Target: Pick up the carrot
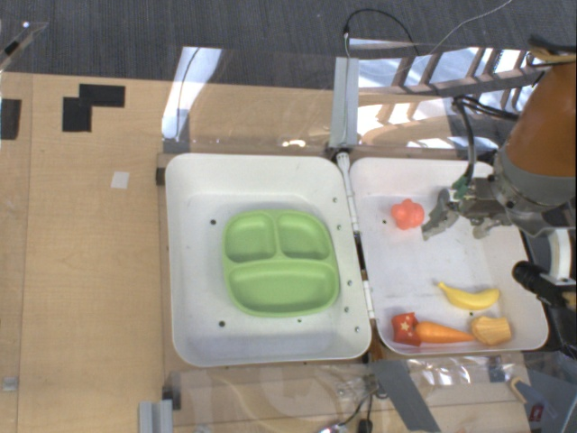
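Observation:
The orange carrot [443,333] lies along the front edge of the right bin [424,269], pointing right, between a red pepper-like piece [405,328] and a tan piece [492,330]. My gripper [461,220] hangs over the bin's upper right part, well behind the carrot, with its two grey fingers [439,218] spread apart and nothing between them. The arm's orange band and grey wrist fill the right edge above it.
A yellow banana [470,296] lies just behind the carrot. An orange-red round fruit [407,214] sits left of the gripper. The left bin [198,242] holds a green divided plate [281,262]. A clear rear wall and cables stand behind the bins.

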Controlling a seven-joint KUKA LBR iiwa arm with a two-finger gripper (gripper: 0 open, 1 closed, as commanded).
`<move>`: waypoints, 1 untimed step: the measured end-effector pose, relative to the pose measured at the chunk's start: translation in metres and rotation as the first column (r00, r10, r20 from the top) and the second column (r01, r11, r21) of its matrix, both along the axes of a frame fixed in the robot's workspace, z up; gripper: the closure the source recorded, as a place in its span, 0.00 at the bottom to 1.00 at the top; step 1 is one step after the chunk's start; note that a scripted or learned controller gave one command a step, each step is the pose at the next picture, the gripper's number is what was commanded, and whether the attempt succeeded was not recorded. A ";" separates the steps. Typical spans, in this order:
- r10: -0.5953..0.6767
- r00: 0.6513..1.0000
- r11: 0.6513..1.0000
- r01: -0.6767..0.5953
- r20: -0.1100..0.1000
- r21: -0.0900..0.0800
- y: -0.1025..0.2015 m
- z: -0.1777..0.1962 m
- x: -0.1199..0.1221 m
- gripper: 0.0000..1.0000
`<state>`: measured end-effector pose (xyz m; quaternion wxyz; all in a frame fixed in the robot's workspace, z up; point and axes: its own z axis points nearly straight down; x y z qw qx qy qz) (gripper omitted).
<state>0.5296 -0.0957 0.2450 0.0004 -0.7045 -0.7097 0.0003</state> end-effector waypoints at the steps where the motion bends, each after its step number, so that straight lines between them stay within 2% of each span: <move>1: 0.000 1.000 1.000 0.000 0.000 0.000 0.000 0.000 0.000 0.00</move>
